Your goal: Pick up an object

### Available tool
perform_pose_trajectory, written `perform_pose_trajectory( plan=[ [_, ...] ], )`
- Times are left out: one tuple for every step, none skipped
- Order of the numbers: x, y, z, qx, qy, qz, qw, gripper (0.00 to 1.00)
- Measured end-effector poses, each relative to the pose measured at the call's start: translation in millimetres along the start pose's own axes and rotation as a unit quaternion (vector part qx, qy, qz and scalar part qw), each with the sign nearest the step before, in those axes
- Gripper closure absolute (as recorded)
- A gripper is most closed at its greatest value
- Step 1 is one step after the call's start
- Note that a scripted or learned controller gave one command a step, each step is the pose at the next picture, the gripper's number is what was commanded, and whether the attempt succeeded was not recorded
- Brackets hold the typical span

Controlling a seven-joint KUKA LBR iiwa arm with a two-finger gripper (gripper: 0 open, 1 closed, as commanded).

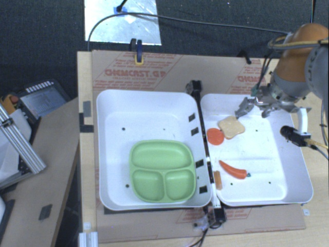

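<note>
In the right bin [288, 187] lie a tan slice of bread [231, 127], a flat red-orange disc [215, 137] just left of it, a red-orange chili pepper [234, 170] with a green stem nearer the front, and a small orange stick [217, 180] by the divider. My gripper [253, 107] hangs at the bin's back, just above and to the right of the bread. Its fingers [242, 109] are spread apart, and nothing sits between them.
The left bin [110, 138] holds a green three-compartment plate [162, 170]. A black clip divider [198, 133] joins the two bins. Cables and a black fitting [293, 135] trail along the right bin's right side. A metal rail [18, 143] lies off the bench to the left.
</note>
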State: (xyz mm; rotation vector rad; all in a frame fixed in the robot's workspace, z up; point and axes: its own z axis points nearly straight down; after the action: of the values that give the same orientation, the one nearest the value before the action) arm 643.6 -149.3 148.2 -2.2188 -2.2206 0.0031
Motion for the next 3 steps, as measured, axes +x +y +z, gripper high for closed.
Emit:
perform_pose_trajectory(
  plan=[
    [-2.5,3.4,59.8,-0.002,0.000,0.000,1.0000,0.00],
    [-2.4,5.5,45.5,-0.006,-0.001,0.000,1.0000,1.00],
    [1.8,0.1,-3.1,-0.005,-0.001,-0.001,1.0000,1.00]
  ],
)
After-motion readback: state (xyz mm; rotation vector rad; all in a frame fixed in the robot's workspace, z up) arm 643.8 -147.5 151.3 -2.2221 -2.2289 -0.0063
